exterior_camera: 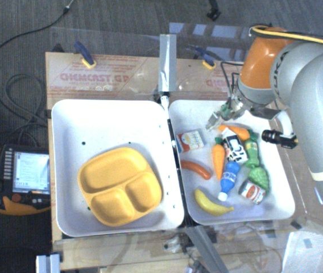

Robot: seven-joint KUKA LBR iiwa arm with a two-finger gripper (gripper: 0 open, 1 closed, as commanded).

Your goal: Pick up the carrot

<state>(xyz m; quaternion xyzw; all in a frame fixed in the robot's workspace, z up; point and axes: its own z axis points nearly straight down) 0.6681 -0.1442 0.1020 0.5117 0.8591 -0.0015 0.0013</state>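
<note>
The carrot (218,159) is an orange cone lying in the right bin (286,206), thick end up, tip pointing toward the near wall. It rests between a small carton (193,140) and a black-and-white toy (235,148). My gripper (224,115) hangs over the far part of the right bin, above and slightly right of the carrot, not touching it. It stands open with nothing between its fingers. A second orange piece (237,132) lies just below the gripper.
The right bin also holds a red sausage (196,169), a banana (211,203), a blue bottle (228,178), green items (258,177) and a can (252,192). A yellow divided tray (120,185) sits in the left bin (70,118).
</note>
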